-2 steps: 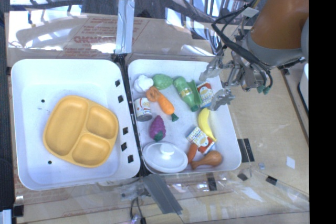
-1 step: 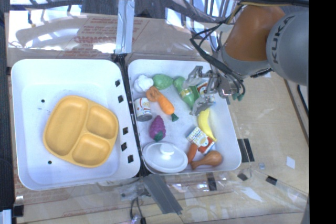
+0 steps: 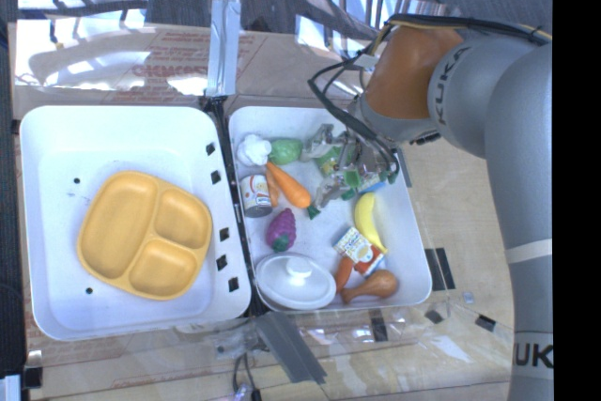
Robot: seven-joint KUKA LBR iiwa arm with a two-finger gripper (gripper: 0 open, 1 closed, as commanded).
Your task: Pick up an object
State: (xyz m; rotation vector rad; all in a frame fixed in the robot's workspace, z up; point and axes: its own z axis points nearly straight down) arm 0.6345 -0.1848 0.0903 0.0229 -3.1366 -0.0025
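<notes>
At the counter's point(image 3: 470, 202) far edge, faint reddish print ran across the cardboard point(image 3: 169, 61), too blurred to read; the letters "UK" showed on the arm point(image 3: 488, 99) near the front right corner. The arm reached in from the right, its gripper point(image 3: 343, 166) low in the right bin point(image 3: 413, 249) over a green object point(image 3: 349, 176); whether it was clenched could not be told. That bin held a carrot point(image 3: 289, 186), banana point(image 3: 366, 219), small can point(image 3: 255, 192), purple fruit point(image 3: 281, 228), white lidded bowl point(image 3: 296, 280) and drumstick point(image 3: 371, 286). The left bin point(image 3: 56, 146) held a yellow divided tray point(image 3: 144, 233).
</notes>
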